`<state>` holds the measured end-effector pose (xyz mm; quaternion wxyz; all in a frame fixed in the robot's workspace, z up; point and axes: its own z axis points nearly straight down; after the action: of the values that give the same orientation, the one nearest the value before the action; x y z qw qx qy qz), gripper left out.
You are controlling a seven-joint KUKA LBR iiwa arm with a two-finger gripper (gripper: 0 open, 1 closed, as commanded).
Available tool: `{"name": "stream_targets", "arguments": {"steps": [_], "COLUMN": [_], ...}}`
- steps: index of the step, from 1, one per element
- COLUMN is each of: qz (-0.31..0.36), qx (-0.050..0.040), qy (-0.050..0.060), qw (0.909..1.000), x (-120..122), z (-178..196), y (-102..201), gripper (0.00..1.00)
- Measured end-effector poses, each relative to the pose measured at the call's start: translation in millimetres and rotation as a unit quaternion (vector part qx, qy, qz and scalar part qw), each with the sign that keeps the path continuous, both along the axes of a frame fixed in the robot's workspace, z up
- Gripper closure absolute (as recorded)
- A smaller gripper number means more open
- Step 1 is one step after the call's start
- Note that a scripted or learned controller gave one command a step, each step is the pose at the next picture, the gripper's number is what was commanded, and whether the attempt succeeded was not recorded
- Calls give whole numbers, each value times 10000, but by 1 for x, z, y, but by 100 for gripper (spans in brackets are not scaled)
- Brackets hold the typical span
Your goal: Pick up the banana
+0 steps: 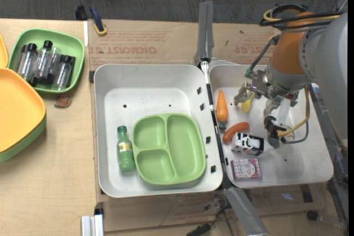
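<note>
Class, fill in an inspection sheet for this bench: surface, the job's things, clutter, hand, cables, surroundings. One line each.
Surface: two white bins, left bin and right bin, side by side on a bench.
Job's things: banana, yellow, in the right bin, partly covered by the hand.
Clutter: carrot, sausage, toy cow, pink packet; green tray and green bottle in the left bin.
Hand: hand low over the banana.
Cables: yellow cable above the arm.
Surroundings: bowl of bottles, orange plates.
</note>
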<state>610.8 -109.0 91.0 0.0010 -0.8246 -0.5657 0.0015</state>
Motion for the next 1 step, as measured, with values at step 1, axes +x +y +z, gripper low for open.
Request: {"name": "stream_targets", "arguments": {"steps": [1], "qz": [-23], "qx": [0], "qy": [9], "qw": [10000], "x": [-1], "z": [9], "y": [-2], "gripper": [100]}}
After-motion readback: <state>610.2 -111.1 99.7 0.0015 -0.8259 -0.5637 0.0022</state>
